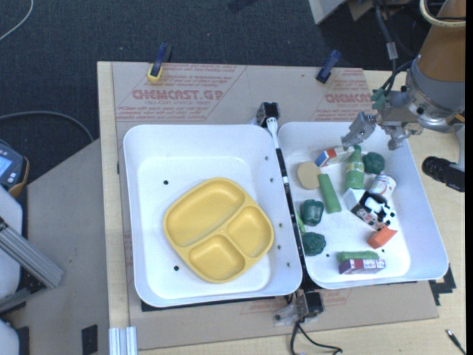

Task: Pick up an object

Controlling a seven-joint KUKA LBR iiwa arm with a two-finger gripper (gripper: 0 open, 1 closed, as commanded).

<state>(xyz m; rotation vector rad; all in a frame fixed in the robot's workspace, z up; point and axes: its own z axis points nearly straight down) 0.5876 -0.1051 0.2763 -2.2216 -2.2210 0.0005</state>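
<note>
The right white plastic bin [421, 220] is crowded from its upper middle down to its lower edge, with bare floor only along its far right side, while the left white bin [140, 198] holds a yellow three-compartment plastic tray [219, 230] with open margin all round. The two-finger gripper [378, 133] hangs at the right bin's upper edge, fingers spread and grasping nothing. A green plastic bottle [355, 169] lies just below it, a blue-and-red small packet [326, 156] just beside the left finger [358, 132].
</note>
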